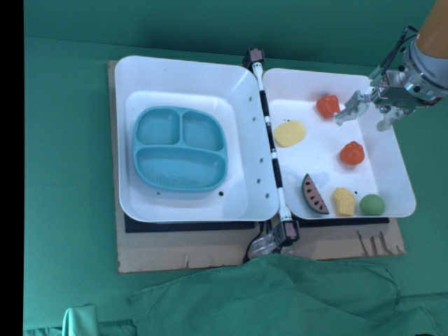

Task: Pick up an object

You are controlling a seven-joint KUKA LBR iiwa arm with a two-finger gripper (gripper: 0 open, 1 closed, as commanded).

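Grey tool (369,115) hovers over right bin (392,161), fingers spread apart, nothing between them; red pepper (327,106) just beside left fingertip, apart from it.

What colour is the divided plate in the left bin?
Light blue divided plate, seen clearly in the camera view.

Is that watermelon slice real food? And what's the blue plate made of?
Watermelon slice: probably a plastic or rubbery toy, not real; its red, green rind and black seeds look flat, solid and evenly coloured. Blue plate: likely soft silicone or matte plastic; it has one even colour, rounded moulded dividers and little shine. Neither can be told for sure.
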